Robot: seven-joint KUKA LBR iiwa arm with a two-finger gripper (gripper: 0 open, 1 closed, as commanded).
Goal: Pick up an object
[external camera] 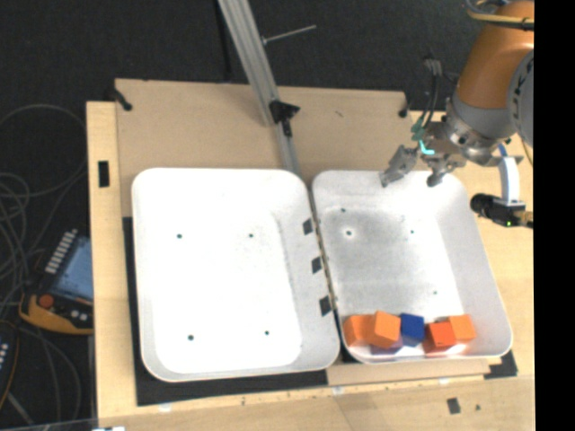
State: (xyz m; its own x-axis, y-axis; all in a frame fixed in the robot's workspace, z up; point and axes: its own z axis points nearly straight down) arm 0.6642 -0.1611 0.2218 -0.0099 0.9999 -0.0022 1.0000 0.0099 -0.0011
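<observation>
Along the near edge of the right bin (467, 241) lie several blocks in a row: an orange block (373, 329), a blue block (411, 327) and another orange block (449, 332). A purple piece peeks out under the first orange block. My gripper (416, 171) hangs over the far edge of the right bin, well away from the blocks. Its two fingers are spread apart with nothing between them, so it is open.
The left bin (225, 268) lies beside the right one, joined by black clips at the middle. A grey metal rail (256, 52) slants up from the bins' far side. Cables and a handheld pendant (63, 281) lie off the bench at left.
</observation>
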